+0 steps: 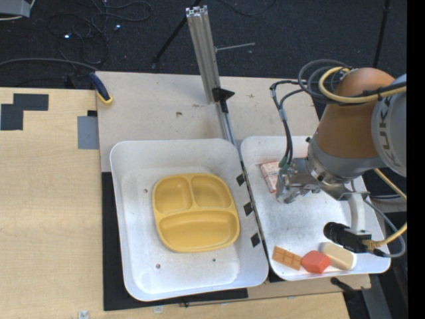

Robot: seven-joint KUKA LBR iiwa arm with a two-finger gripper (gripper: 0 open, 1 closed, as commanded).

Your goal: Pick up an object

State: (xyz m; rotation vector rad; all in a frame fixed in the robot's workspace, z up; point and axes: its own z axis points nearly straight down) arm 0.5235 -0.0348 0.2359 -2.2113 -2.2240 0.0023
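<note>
My gripper (287, 193) hangs low over the upper left part of the right bin (302, 226), under the grey and orange arm. Just left of it, close to the tips, lies a small pink and white packet (269, 174), partly hidden by the wrist. Along the bin's front edge lie a tan waffle-like biscuit (287, 258), a red block (315, 262) and a cream block (338, 256), all apart from the gripper. Nothing shows between the gripper's tips.
The left bin (133, 244) holds a yellow divided plate (195, 211) at its middle. An upright metal post (207, 58) stands behind the bins. Black clips (247, 208) sit on the rim between the two bins.
</note>
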